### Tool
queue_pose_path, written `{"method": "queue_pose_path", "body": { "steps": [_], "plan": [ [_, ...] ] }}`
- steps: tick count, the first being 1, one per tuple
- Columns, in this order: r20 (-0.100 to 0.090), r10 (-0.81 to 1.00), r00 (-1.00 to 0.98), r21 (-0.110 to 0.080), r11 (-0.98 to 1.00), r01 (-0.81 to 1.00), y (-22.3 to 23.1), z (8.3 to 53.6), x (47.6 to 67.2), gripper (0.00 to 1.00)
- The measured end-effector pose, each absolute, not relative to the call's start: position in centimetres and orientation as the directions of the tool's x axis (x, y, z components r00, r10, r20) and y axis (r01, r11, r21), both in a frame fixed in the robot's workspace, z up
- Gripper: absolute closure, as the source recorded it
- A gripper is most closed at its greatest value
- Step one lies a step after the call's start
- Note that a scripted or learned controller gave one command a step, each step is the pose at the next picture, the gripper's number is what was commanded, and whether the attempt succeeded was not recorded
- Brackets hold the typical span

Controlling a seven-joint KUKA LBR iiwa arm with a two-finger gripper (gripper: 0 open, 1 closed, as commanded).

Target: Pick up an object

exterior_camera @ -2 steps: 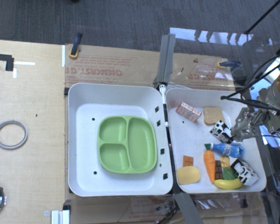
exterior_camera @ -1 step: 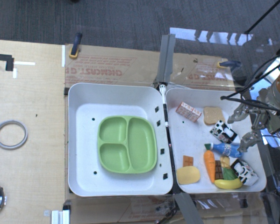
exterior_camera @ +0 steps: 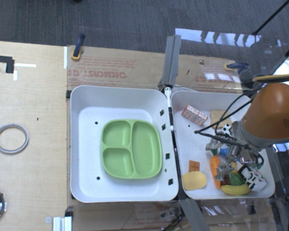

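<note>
Over the right bin: arm [exterior_camera: 272, 112] reaches in from the right, its wrist hanging above the cluster of small objects near the bin's far-right corner.
Gripper [exterior_camera: 229, 165]: lowered among the objects; cables and linkage mask it, so how far it is open, and whether it has hold of anything, cannot be told.
Step in hand: judged to be the descent or closing phase of a grasp attempt, with no lift yet evident.
Candidate object: carrot [exterior_camera: 214, 166], orange, lying just beside the gripper; a green item [exterior_camera: 236, 179] and a banana [exterior_camera: 235, 190] lie close below it.
Next move: calls for closing squarely on one item, then a straight lift clear of its neighbours; the crowding makes a slip or a double pick a fair risk.
Right bin [exterior_camera: 191, 139]: also holds a pale yellow rounded object [exterior_camera: 194, 180], a small brown block [exterior_camera: 194, 166], a pink-and-white packet [exterior_camera: 195, 115] near the back, a tan slab [exterior_camera: 217, 116] and a black-and-white die [exterior_camera: 253, 179] at the right edge.
Left bin [exterior_camera: 82, 148]: holds one green divided plate [exterior_camera: 131, 149], three compartments, nothing visible in them.
Bench [exterior_camera: 20, 188]: bears a roll of tape [exterior_camera: 10, 138], well apart from both bins.
</note>
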State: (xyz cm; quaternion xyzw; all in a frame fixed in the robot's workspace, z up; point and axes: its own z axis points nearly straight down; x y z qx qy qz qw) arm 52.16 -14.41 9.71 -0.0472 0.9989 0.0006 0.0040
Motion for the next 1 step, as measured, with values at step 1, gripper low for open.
{"method": "queue_pose_path", "body": {
  "steps": [1],
  "plan": [
    [-0.021,0.028,-0.999,-0.001,1.0,0.028,-13.99,9.59,49.39,0.0]
  ]
}}
